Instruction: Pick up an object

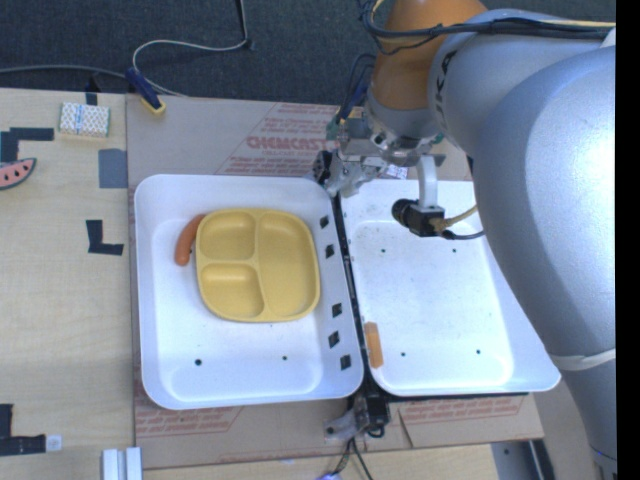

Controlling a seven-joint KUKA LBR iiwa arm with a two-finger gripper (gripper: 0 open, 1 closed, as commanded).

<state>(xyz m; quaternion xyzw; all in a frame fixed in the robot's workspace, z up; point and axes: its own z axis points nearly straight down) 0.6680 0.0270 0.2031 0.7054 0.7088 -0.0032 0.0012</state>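
Two shallow white bins sit side by side on the bench, seen from the single camera above. The grey arm [540, 158] reaches in from the right, its orange band [420, 43] showing above the wrist, and the gripper [345, 173] hangs at the far end of the seam between the two bins, just over the back rims. From where I stand its metal parts bunch together, and I cannot tell how it is set; nothing is visible in it.

Below and to the left of the gripper lies the left bin [170, 368], holding a yellow divided plate [257, 265] with three compartments. An orange sausage-shaped piece [185, 240] rests against the plate's left edge, well away from the gripper.

Directly below the gripper and to its right is the right bin [440, 298]. A small orange carrot-like piece [373, 345] lies at that bin's left wall, near the front, well apart from the gripper. A black fitting with a cable [420, 216] hangs from the arm just to the gripper's right, above the right bin's floor.

Far to the left of the gripper, on the wooden bench [60, 298], sit a small patterned sponge [84, 120] and a watermelon-slice toy [15, 173] at the edge.
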